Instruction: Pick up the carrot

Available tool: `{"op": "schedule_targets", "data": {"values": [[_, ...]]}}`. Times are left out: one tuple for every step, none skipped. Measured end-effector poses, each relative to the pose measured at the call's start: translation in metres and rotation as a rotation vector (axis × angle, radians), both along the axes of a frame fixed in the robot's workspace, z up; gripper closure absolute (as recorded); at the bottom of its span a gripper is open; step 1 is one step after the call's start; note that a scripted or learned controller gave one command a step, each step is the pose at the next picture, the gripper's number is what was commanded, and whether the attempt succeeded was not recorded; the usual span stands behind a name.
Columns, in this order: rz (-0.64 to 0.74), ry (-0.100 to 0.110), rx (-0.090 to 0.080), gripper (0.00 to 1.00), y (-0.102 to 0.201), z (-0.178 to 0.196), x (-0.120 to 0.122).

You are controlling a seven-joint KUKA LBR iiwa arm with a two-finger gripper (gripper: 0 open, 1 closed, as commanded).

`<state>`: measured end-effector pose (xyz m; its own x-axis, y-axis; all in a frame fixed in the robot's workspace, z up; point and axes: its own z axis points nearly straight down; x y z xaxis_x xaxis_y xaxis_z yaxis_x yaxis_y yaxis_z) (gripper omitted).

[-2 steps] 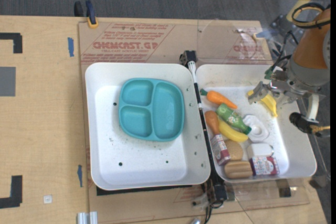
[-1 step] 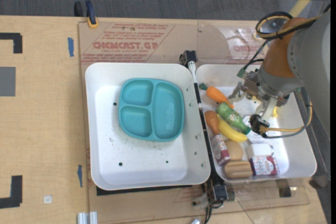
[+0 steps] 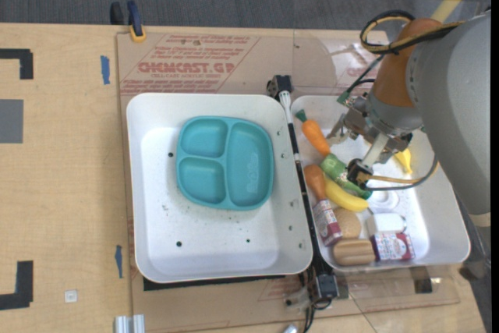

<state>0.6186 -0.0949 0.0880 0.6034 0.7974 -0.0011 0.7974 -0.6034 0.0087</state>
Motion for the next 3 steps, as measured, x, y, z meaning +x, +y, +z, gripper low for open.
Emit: {"op": "schedule_targets", "data": {"values": [[0.006, -0.001, -0.005, 1.0, -0.001, 0.012, 0.001], [0.005, 0.001, -0.006, 0.0, -0.001, 0.011, 0.001], [-0.544, -0.005, 0.008, 0.0, -0.002, 0.003, -0.016]]}}
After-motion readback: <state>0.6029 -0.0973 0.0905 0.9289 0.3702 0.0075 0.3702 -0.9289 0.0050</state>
